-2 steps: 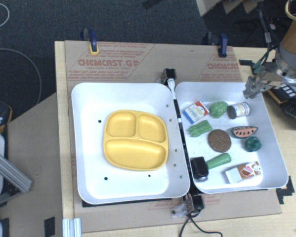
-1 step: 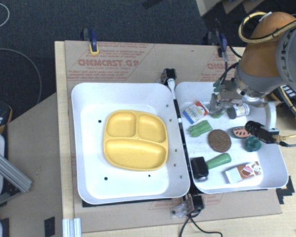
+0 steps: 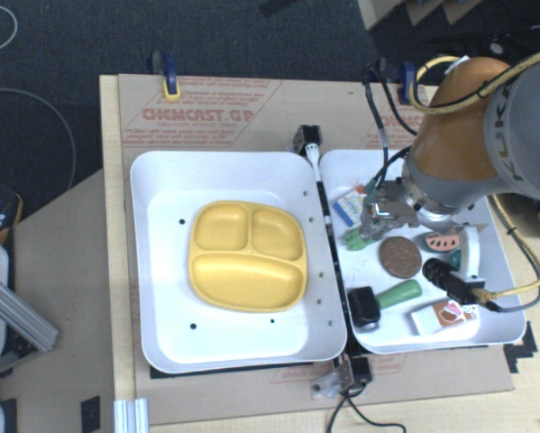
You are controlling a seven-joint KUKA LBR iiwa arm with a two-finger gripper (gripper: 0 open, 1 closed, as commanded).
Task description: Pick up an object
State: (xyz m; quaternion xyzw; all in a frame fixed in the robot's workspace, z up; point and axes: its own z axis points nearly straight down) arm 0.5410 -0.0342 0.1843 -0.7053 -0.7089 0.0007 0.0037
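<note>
The two bins [image 3: 152,242] look like smooth white plastic with a faint sheen. In the left one, the yellow divided tray [image 3: 248,255] is smooth, softly glossy plastic. The surface [image 3: 116,152] is pale matt board, like wood or fibreboard, with printed red lettering. The arm's orange band [image 3: 459,124] is glossy, its grey shell [image 3: 522,133] smooth and semi-matt. The gripper [image 3: 378,213] shows bright bare metal. The brown disc [image 3: 401,256] looks dull and slightly rough; the green cylinder [image 3: 398,293] smooth plastic.
</note>
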